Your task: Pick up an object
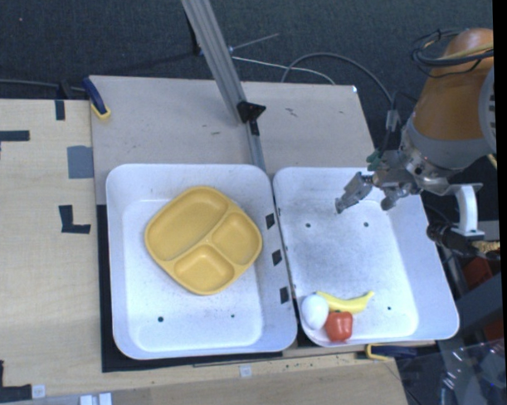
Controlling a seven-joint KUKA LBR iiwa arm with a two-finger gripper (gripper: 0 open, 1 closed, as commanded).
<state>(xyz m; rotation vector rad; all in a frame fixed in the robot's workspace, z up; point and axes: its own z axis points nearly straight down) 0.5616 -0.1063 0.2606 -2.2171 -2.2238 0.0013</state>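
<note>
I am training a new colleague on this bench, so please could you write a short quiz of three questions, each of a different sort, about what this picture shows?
1. True or false: the yellow divided plate lies in the left bin.
2. Multiple choice: where in the right bin are the banana, the white ball and the red pepper? A) far corner beside the gripper; B) near corner beside the left bin; C) middle of the bin.
3. Fill in: the gripper hangs over the ___ bin, with nothing between its fingers.

Key
1. True.
2. B; the three lie close together there.
3. right; it is over the far part, apart from the three items.
</note>
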